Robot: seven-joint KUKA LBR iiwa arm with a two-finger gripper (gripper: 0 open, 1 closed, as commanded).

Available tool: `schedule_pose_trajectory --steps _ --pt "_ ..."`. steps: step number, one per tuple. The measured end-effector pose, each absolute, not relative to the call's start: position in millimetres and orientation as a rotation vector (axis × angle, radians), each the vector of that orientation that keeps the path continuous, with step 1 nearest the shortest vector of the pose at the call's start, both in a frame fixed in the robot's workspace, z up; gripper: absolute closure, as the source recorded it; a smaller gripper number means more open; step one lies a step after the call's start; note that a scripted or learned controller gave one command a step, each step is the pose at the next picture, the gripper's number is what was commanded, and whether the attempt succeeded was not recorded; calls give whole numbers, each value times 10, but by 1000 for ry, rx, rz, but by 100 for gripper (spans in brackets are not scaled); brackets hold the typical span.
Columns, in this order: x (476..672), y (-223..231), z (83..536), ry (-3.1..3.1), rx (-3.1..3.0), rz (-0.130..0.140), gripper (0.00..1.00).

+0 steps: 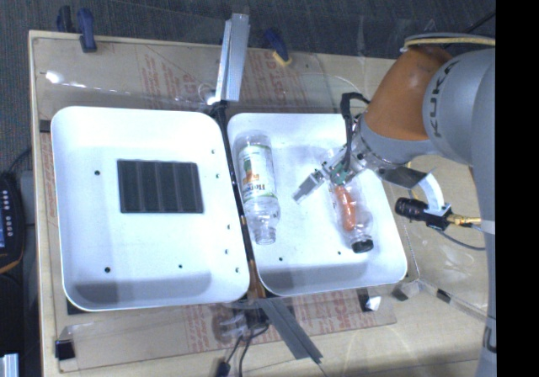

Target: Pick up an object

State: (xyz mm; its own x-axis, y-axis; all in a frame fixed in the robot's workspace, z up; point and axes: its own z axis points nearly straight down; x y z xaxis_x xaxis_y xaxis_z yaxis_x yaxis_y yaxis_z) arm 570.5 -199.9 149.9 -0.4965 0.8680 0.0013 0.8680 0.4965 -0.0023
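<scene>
The pincer (pixel 324 180) hangs low in the right bin (pixel 286 278), its fingers apart with nothing between them. An orange-filled bottle (pixel 349 214) lies just at its 4 o'clock; a clear labelled bottle (pixel 258 188) lies at its 9 o'clock, near the bin's left wall. To grip well, I judge it should centre over the orange-filled bottle, straddle the body across its width, then close.
</scene>
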Motion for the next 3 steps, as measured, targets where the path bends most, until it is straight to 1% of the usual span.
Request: schedule_pose_trajectory --steps 1,2,3 --pt "5769 -2092 1609 -2684 -1631 2 0" --pt "5665 -2087 1696 -2695 -1608 1 0" --pt "5974 -2089 1310 -2740 -1536 1 0"
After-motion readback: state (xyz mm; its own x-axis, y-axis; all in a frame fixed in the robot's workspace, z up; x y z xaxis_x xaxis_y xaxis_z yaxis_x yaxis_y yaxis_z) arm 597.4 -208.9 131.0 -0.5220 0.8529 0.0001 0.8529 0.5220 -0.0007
